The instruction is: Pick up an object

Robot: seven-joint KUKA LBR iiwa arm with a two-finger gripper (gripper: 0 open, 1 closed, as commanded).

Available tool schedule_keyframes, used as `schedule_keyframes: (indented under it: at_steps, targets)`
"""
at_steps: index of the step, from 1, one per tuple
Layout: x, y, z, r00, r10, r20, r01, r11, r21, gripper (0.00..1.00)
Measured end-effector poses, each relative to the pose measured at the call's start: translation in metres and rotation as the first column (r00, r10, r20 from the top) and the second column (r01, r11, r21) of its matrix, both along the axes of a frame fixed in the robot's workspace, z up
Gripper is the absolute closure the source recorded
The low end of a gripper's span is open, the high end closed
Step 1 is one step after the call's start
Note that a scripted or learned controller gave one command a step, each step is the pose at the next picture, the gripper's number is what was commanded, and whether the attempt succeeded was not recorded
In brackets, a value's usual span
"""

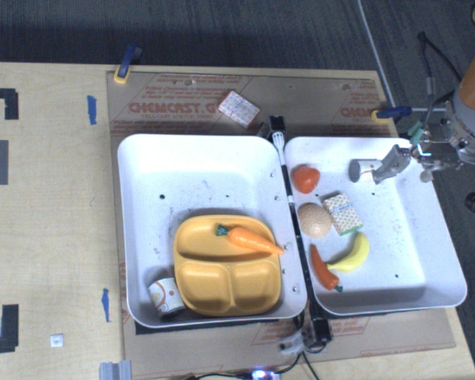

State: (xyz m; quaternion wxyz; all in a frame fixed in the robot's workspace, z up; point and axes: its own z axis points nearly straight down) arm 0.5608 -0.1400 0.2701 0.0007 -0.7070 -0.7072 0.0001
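1. The pincer (pixel 370 169) is seen at the frame's right, over the right bin (pixel 435 236); whether it is spread cannot be told.
2. The tomato (pixel 305 178), egg (pixel 314 219) and banana (pixel 352 253) are crowded at centre; a neighbour could be nudged and the grasp missed.

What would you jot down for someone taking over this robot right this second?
Gripper: over the far part of the right bin, nothing seen between its fingers; open or shut is unclear.
Right bin: tomato, egg-like oval, patterned sponge block, banana, red chili pepper.
Left bin: yellow divided tray with a carrot on it, small printed cup beside it.
Done: nothing lifted.
Left: grasp and raise one object.
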Motion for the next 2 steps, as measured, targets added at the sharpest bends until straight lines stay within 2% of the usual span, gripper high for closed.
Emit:
schedule_keyframes:
  at_steps: [1, 2]
  targets:
    - [0.021, -0.021, -0.164, 1.000, 0.000, 0.002, 0.000, 1.000, -0.001, 0.00]
    - [-0.080, 0.043, -0.184, 1.000, 0.000, 0.004, 0.000, 1.000, 0.001, 0.00]
